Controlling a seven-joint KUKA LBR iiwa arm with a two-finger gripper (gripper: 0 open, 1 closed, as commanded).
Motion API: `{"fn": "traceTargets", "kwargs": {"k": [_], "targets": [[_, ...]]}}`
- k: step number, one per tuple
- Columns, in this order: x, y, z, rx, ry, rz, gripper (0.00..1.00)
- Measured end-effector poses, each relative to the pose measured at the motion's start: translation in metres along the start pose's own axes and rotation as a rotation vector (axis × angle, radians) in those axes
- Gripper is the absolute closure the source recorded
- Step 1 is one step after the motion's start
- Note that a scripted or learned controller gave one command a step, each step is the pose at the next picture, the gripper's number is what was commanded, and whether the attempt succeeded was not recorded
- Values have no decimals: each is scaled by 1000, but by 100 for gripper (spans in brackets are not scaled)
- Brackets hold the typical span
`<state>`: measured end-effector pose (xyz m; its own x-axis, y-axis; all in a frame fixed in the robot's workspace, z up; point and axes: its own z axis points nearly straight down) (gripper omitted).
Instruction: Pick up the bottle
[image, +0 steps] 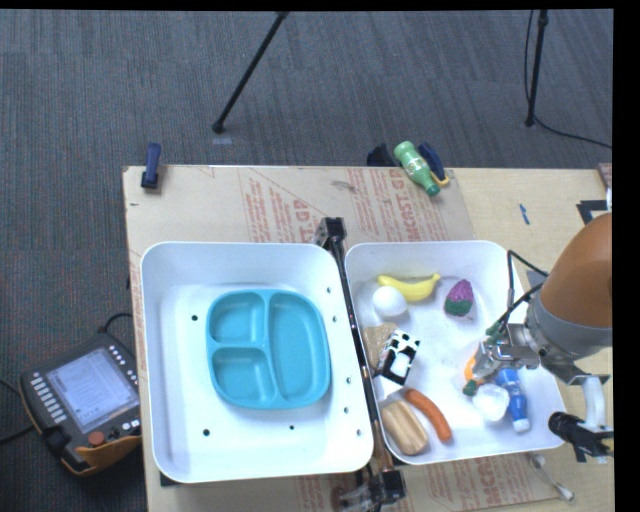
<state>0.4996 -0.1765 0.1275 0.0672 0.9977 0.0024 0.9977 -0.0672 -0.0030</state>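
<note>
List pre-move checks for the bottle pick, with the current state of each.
1. Target located: ok. The blue-and-white bottle lies in the view's right bin, near its front right corner.
2. Gripper aligned: cannot tell. The gripper hangs by the bottle's upper end.
3. Neighbours apart: not ok. An orange piece and a white round object crowd the bottle.
4. Bottle lifted: not ok. It lies on the bin floor.
5. Target unambiguous: not ok. A green bottle lies on the bench beyond the bins.

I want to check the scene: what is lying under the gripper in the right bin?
Under the gripper lie a blue-and-white bottle and something orange, both partly covered by it.
</note>
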Motion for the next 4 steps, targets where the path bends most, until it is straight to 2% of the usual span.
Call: {"fn": "traceTargets", "kwargs": {"k": [1, 2, 3, 4], "targets": [[-12, -22, 23, -3, -2, -101, 100], [27, -26, 40, -1, 0, -160, 100], [-6, -23, 40, -2, -2, -321, 100], [68, -27, -141, -5, -3, -372, 100]]}}
